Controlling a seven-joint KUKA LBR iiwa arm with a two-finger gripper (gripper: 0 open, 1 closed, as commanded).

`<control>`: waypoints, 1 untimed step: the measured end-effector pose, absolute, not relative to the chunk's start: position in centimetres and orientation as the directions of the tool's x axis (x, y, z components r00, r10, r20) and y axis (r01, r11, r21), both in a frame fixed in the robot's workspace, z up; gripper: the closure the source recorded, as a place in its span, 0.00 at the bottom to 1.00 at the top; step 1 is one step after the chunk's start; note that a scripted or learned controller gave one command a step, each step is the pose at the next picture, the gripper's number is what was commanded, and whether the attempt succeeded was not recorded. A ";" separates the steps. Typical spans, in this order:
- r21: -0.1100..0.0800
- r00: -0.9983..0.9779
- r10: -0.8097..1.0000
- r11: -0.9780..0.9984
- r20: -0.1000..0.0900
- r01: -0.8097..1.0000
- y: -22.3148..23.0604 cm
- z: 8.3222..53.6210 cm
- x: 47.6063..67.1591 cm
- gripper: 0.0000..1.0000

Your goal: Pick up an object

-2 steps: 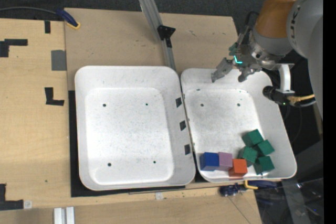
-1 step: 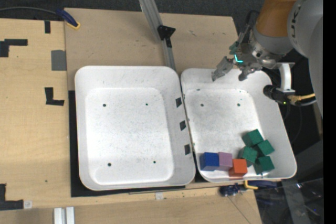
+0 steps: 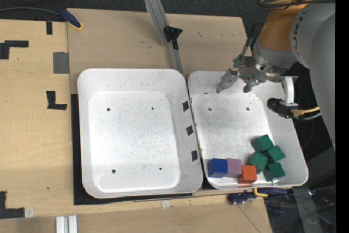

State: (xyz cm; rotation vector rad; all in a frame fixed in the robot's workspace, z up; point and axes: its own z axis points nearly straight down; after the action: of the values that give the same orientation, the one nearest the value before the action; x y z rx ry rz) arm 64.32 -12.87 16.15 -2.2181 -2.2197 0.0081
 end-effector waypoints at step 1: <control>-0.006 -0.002 1.000 0.002 0.000 1.000 -12.2 11.3 63.6 0.00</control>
State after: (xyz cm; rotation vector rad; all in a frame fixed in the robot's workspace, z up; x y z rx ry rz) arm 63.59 -12.22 11.33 -2.2166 -2.2203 0.0072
